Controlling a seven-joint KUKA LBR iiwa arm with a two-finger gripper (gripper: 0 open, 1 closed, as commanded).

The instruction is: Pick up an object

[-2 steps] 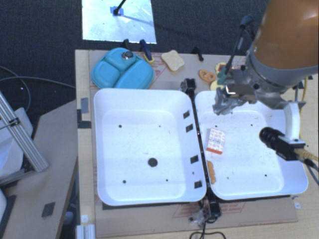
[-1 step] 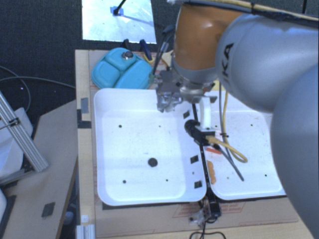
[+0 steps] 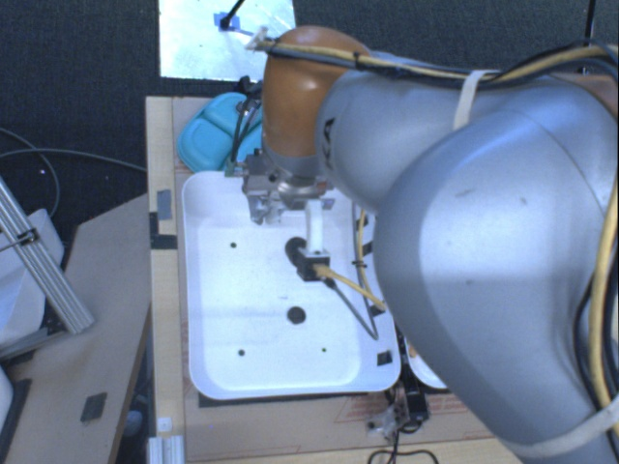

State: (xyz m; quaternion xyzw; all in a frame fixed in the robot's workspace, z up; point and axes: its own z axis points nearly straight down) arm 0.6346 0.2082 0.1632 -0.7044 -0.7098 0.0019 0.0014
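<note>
The arm (image 3: 484, 211) reaches in from the right and covers most of the right side of the view. Its wrist, below the orange band (image 3: 295, 95), stands over the far edge of the left white bin (image 3: 208, 288). The jaws hang at that far edge, low over the bin floor. Whether they are open or closed cannot be told from this angle. A blue dish (image 3: 208, 138) lies just beyond the bin's far left corner, close beside the wrist. A small black disc (image 3: 296, 315) lies on the bin floor near its middle, apart from the jaws. The bin rests on the counter (image 3: 164, 356).
</note>
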